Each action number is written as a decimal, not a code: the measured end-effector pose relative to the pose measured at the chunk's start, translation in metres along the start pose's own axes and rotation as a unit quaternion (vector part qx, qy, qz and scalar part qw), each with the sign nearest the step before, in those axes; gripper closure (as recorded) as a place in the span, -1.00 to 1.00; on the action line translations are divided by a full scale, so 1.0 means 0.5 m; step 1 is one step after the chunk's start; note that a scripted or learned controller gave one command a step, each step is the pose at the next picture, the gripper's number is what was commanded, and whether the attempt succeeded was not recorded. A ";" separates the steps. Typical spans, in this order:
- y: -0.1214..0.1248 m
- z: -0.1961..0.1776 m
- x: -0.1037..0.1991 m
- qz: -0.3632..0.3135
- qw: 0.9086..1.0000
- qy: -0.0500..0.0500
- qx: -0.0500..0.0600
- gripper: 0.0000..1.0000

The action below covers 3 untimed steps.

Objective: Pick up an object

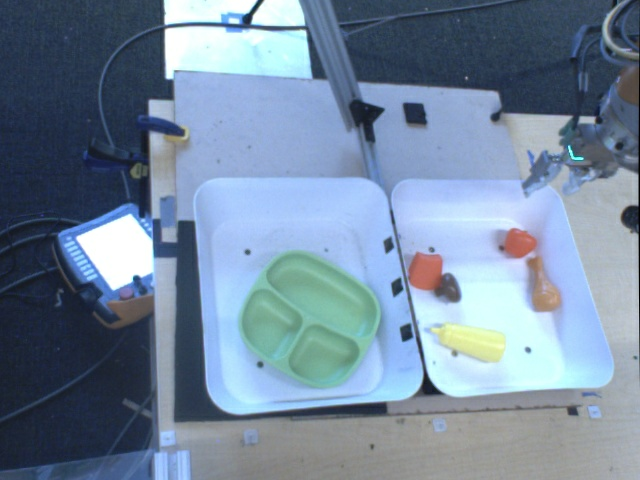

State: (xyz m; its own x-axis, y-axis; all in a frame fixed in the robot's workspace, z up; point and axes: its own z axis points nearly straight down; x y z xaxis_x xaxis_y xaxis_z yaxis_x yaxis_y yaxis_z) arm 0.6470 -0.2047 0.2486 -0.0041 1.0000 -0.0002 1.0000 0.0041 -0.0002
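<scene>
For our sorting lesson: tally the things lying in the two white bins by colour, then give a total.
Green: 1, divided plate
Yellow: 1, bottle-like toy
Red-orange: 2, cup, round piece
Tan-orange: 1, drumstick shape
Brown: 1, lump
Total: 6

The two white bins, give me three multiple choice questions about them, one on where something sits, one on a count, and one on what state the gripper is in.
1. Where does the green divided plate lie?
A. In the left bin
B. In the right bin
C. On the bare bench

2. How many loose items lie in the right bin?
A. Two
B. Five
C. Eight

3. What is the gripper doing?
A. Clamping the yellow item
B. Hanging over the right bin's far right corner with nothing between its fingers
C. Resting on the green plate

Answers:
1. A, the plate sits wholly inside the left bin.
2. B, there is an orange cup-like piece, a brown lump, a red piece, an orange bottle-shaped piece and a yellow item.
3. B, it hangs at that corner, apart from every item.
</scene>
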 end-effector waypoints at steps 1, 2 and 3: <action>0.001 -0.003 0.000 0.000 1.000 0.000 -0.001 -1.00; 0.002 0.083 0.012 -0.001 1.000 0.000 0.000 -1.00; -0.010 0.170 0.015 0.001 1.000 0.000 0.000 -1.00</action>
State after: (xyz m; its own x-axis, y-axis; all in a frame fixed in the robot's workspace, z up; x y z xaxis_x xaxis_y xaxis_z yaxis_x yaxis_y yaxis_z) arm 0.6422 -0.1971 0.1636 -0.0028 1.0000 -0.0006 1.0000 0.0028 -0.0007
